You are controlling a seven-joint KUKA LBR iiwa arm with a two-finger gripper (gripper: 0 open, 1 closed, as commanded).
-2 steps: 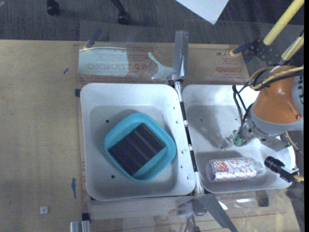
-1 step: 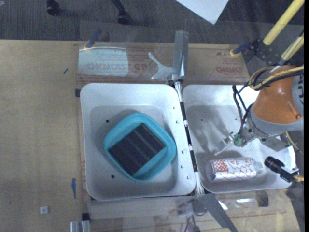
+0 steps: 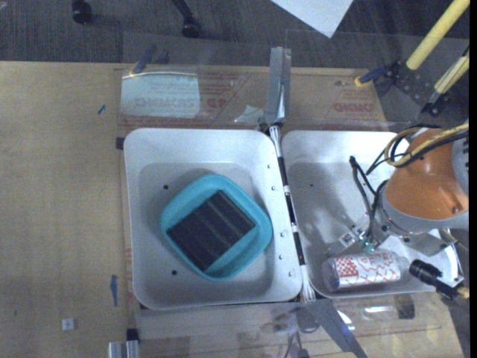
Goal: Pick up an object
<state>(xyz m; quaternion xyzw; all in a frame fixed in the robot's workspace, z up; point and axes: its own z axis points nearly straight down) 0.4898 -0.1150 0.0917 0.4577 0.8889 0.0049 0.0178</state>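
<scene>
— Where is the thing to be picked up?

— A red-and-white patterned can [image 3: 365, 269] lies on its side in the right bin [image 3: 320, 170], against that bin's near wall, its long axis running left to right; it is the one loose item I can make out there.

— And the gripper?

— The gripper [image 3: 363, 242] hangs directly above the can's middle, very close to it, perhaps touching its upper side; whether it is apart, together or clamped on the can I cannot tell, since the wrist hides that part. The can rests on the bin floor.

— What is behind it?

— The arm [image 3: 425, 189], with its orange band, fills the bin's right side; black cables loop from it down toward the wrist.

— The other bin?

— The left bin [image 3: 141, 162] holds a teal square dish [image 3: 257, 226], turned at an angle, with a dark ribbed block [image 3: 210, 230] lying inside it; the two bins sit touching along a shared middle edge, on a wooden bench [image 3: 52, 200].
</scene>
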